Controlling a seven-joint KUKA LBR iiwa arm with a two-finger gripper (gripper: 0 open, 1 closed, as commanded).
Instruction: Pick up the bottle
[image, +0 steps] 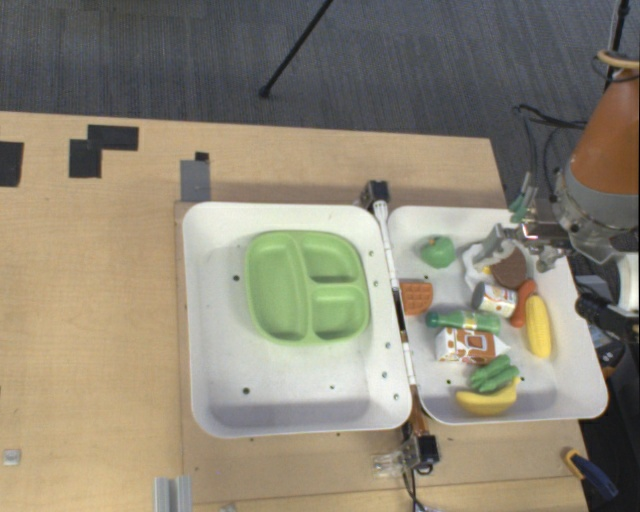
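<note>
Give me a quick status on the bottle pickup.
Gripper over right bin, holding nothing visible. Bottle lying flat mid-bin, untouched. Crowded by small can and carton.

Bench top (90, 300): pale wood-look board, matt. Both white bins (215, 400): smooth moulded plastic, slight sheen. Green divided plate (305, 287): glossy plastic. Floor (150, 50) at upper frame: grey ribbed carpet, rough. Arm's orange band (610, 140): smooth, satin finish.

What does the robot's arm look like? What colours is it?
The arm has a big rounded orange part up top and a grey ring below it. At its end sits a silvery metal gripper with thin prongs, a small teal bit beside it, and dark cables looping nearby.
</note>
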